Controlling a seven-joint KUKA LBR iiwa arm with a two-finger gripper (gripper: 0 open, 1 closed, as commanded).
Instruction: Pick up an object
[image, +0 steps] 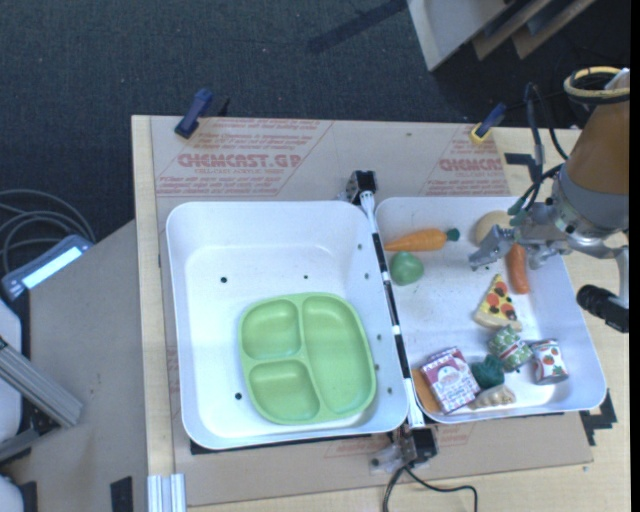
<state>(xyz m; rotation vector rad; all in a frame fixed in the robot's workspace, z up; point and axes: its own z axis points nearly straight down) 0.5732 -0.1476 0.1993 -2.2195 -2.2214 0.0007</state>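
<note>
Reaching into the right bin (590, 340), the gripper (510, 250) sits at a sausage (517, 270); finger state I cannot tell. Next: confirm grip, then lift.

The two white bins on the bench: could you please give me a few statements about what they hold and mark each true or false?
1. The pale green three-compartment plastic tray lies in the left white bin. True.
2. The orange toy carrot lies in the left bin. False: it lies in the right white bin.
3. The round green toy ball sits near the divider between the bins. True.
4. The triangular toy pizza slice rests on the green tray. False: it lies on the right bin's floor.
5. The gripper hangs over the left bin. False: over the right bin.
</note>
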